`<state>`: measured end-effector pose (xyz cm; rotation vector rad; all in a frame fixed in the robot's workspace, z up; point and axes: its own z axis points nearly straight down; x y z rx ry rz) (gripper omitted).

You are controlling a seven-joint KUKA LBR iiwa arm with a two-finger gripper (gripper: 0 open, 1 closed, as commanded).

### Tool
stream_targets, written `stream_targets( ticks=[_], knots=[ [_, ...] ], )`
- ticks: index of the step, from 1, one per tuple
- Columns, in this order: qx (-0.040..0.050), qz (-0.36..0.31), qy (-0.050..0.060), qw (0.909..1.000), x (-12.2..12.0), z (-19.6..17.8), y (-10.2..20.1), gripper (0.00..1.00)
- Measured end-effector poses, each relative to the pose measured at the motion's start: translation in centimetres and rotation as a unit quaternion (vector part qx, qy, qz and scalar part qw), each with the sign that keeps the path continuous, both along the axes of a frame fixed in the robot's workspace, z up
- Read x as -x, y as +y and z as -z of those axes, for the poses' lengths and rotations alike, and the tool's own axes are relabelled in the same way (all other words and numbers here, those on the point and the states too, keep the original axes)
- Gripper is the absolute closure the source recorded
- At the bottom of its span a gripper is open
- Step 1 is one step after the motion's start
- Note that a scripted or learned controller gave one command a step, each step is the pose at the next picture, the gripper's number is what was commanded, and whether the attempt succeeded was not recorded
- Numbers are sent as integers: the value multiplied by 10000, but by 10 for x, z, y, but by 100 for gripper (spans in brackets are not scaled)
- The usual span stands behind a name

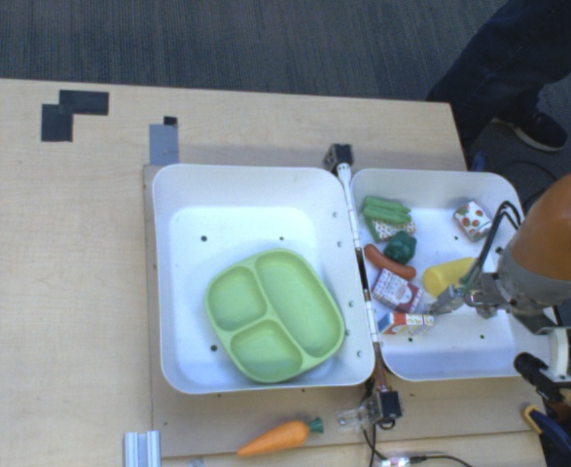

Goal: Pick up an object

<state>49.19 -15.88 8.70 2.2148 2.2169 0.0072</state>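
Camera view
Bench: light wood top [61,261] carrying two shallow white bins side by side.
Left bin [183,261]: holds a green divided plate [275,314] with three compartments, lying toward the bin's near right corner.
Right bin [460,358]: holds a cluster of small objects along its left side and centre.
Green vegetable piece [387,209]: far left part of the right bin.
Dark green item [400,248]: just below the green vegetable piece.
Red sausage [382,260]: beside the dark green item, near the bin's left wall.
Red-and-white packet [394,286]: below the sausage.
Yellow object [447,275]: mid bin, just left of the gripper.
White spotted die [472,220]: far right part of the bin, apart from the rest.
Small flat packet [409,321]: near the bin's near left corner, just beside the fingertips.
Arm: grey with orange band [557,232], entering from the right.
Gripper [450,303]: low over the right bin, between the yellow object and the small flat packet; fingers' opening and any hold cannot be told.
Carrot [277,438]: on the bench in front of the bins.
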Motion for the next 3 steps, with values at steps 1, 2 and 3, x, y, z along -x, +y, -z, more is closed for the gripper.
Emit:
stream_targets(
  ticks=[1, 2, 3],
  knots=[
    [8, -2, -30, 10000, -2, -11, 0, 100],
    [8, -4, -28, 10000, -2, -11, 0, 0],
    [7, -8, -10, 10000, 2, 0, 57, 0]
  ],
)
